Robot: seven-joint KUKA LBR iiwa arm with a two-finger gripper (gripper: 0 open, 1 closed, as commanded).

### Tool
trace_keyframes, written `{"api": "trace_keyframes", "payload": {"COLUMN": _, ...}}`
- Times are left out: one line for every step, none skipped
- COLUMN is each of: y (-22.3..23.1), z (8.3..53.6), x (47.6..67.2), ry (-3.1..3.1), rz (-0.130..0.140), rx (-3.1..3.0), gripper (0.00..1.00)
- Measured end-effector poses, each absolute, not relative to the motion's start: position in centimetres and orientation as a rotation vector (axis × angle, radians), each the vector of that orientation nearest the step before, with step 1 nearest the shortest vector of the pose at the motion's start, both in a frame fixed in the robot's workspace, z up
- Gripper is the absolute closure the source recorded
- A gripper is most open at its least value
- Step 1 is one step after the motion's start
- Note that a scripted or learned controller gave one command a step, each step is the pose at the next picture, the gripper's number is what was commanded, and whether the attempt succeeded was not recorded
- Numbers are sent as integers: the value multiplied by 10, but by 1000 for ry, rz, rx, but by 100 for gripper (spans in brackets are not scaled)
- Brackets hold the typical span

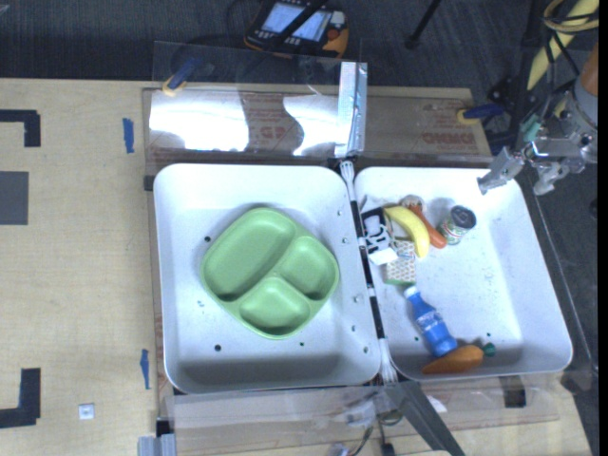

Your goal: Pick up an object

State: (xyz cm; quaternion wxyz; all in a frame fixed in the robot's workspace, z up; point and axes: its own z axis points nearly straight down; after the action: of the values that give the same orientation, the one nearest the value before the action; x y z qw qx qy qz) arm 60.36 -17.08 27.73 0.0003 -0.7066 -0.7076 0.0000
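Two shallow white bins sit side by side on a bench. The left bin [180, 198] holds a green plastic divided plate [271, 269]. The right bin [532, 283] holds the candidates for picking: a yellow banana [410, 226] against its left wall, a small glass jar with a dark lid [458, 224] just right of the banana, a blue plastic bottle [432, 326] nearer, and an orange carrot [458, 357] at the near edge. The gripper [521, 174] hovers over the far right corner of that bin, well apart from everything; its two fingers look spread and hold nothing. A clean grasp probably means choosing the jar, which stands slightly apart, and descending straight down, centred.
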Motion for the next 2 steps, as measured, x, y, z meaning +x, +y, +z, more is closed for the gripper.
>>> {"api": "trace_keyframes", "payload": {"y": -164, "z": 124, "x": 649, "ry": -2617, "rz": -2, "rx": -1741, "gripper": 0}}
{"api": "trace_keyframes", "payload": {"y": -120, "z": 111, "x": 623, "ry": -2837, "rz": -11, "rx": -1405, "gripper": 0}}
